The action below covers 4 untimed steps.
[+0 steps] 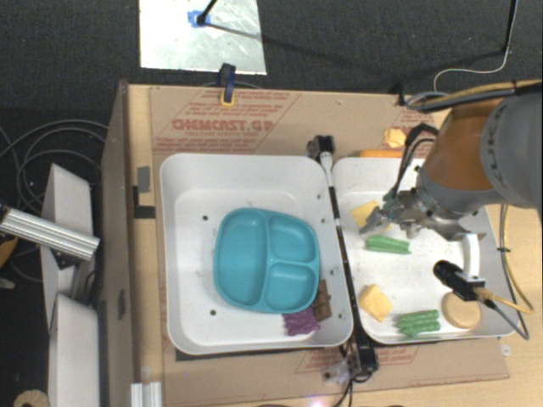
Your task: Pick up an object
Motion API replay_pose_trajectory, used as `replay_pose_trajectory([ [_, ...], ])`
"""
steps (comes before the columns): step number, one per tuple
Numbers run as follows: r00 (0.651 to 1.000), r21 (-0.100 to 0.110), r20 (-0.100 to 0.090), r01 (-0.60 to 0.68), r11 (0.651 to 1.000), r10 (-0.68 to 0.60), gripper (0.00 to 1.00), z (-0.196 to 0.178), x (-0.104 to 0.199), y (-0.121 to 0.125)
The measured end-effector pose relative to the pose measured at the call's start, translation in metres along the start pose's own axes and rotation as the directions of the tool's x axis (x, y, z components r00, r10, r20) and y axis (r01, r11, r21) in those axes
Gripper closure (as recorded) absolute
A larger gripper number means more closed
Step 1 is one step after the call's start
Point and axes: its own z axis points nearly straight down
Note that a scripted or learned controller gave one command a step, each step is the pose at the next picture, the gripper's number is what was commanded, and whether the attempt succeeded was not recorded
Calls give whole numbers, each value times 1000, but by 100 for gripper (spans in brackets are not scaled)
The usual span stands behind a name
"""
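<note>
The gripper (pixel 379 216) hangs low over the right bin (pixel 424 329), beside a yellow wedge (pixel 364 214) and just above a green bean pod (pixel 387 244); grip unclear.

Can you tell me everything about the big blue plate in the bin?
The teal plastic divided plate looks smooth and slightly shiny, with rounded corners. Raised ridges split it into three sections: one large on the left, two smaller on the right. All three sections are bare. It lies flat, right side up, slightly turned, on the floor of the left white bin. A purple piece and a brown piece sit at its lower right edge.
</note>
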Motion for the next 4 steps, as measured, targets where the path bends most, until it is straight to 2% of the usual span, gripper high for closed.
replay_pose_trajectory([
  [1, 1000, -10, 3, -3, 1000, 3, 0, -86, 12, 0],
  [2, 1000, -3, 4, -8, 1000, 8, 0, -51, -5, 32],
  [3, 1000, 3, 3, -10, 1000, 10, 0, 24, -17, 34],
  [4, 1000, 6, 2, -15, 1000, 15, 0, 60, -54, -36],
])
